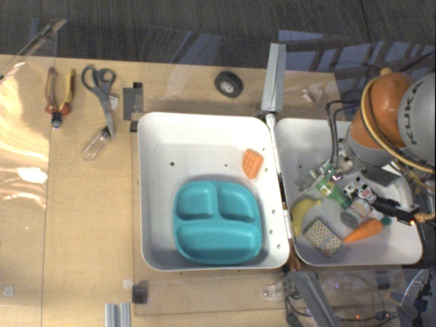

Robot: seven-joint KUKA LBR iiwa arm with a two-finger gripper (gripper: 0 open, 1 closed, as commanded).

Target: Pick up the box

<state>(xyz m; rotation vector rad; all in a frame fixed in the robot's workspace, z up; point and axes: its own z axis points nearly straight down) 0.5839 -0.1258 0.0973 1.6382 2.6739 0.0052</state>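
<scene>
A small box (321,237) with a speckled grey top lies near the front edge of the right bin (294,142). The arm comes in from the right with its orange band (385,101) above the bin. My gripper (335,181) is low in the middle of the right bin, behind and slightly right of the box, with a clear gap between them. Green and white parts sit around the gripper's tip, among clutter.
In the right bin, a yellow fruit (303,210) lies left of the box, with a grey can (353,214) and a carrot (364,231) to its right. The left bin (157,182) holds a teal divided plate (218,221) and an orange piece (252,162). Scissors (102,90), pliers (58,94) and a tape roll (229,84) lie on the bench.
</scene>
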